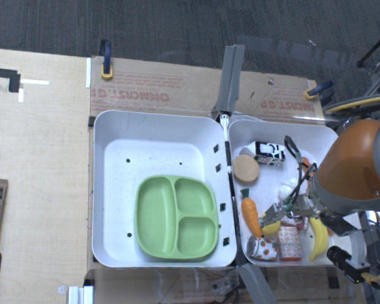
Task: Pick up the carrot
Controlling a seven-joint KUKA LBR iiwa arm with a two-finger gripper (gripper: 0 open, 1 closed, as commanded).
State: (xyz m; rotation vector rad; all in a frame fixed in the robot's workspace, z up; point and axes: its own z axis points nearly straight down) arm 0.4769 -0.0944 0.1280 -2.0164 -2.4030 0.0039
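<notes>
While my hand (pixel 278 215) hangs low in the right bin (pixel 279 129), I judge the step in hand to be the approach: the carrot (pixel 250 214) is not yet between my fingers. It lies near the bin's left wall, green top toward the far end, orange tip toward the near end, just left of my hand. How wide my hand stands I cannot tell; its tip is a blur of metal among clutter. A round tan thing (pixel 245 168) sits just beyond the carrot's top, packets (pixel 281 244) crowd near its tip, and a banana (pixel 318 237) lies under my wrist. The green plate (pixel 177 217) sits in the left bin, well apart. Next, I think, I must shift left over the carrot's middle, line my fingers across it, and lower without snagging the packets.
</notes>
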